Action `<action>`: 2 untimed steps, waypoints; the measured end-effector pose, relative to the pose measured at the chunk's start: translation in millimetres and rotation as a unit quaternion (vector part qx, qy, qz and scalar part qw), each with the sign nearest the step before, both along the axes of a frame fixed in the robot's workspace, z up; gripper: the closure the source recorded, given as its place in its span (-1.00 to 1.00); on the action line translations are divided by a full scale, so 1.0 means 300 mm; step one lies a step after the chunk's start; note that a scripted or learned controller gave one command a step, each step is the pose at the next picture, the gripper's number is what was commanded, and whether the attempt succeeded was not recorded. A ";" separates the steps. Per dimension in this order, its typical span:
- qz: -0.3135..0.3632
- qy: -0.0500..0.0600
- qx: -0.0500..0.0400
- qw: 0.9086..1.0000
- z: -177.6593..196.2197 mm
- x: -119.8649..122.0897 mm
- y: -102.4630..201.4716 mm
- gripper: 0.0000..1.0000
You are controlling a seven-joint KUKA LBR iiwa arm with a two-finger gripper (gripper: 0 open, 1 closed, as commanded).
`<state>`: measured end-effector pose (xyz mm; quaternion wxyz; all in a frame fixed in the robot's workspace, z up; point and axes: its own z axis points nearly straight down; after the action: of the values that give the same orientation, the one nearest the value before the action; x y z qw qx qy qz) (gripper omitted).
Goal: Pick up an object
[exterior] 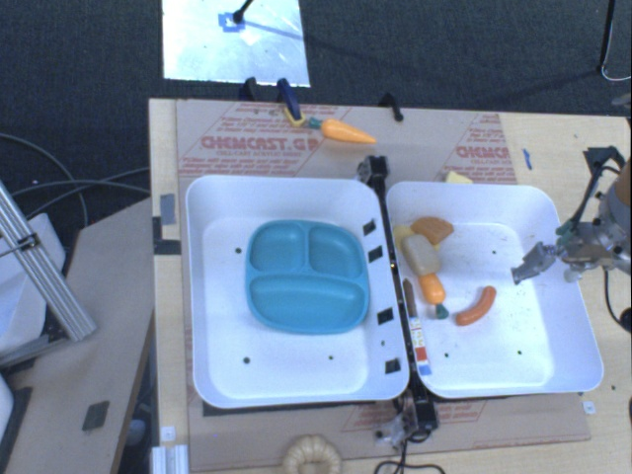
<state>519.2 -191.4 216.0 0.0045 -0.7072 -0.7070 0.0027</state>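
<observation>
In the right bin (553,215) lie several toy foods. A brown bread piece (433,229), a beige block (420,255) and a small orange carrot (433,288) sit along its left side. A red-orange sausage (475,306) lies near the middle. My gripper (528,265) hangs over the bin's right part, up and to the right of the sausage, with nothing visibly in it. The arm comes in from the right edge.
The left bin (212,225) holds a blue divided plate (306,275). A toy carrot (341,131) lies on the board behind the bins, a yellow piece (457,177) sits behind the right bin, and a beige ring (311,454) rests at the bench's front edge.
</observation>
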 end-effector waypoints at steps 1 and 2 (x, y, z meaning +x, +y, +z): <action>0.002 -0.006 -0.001 1.000 0.021 0.010 0.001 -1.00; 0.001 -0.004 -0.001 1.000 -0.169 -0.018 0.018 -1.00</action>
<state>513.7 -186.0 165.3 0.0016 -0.7066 -0.7077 0.0006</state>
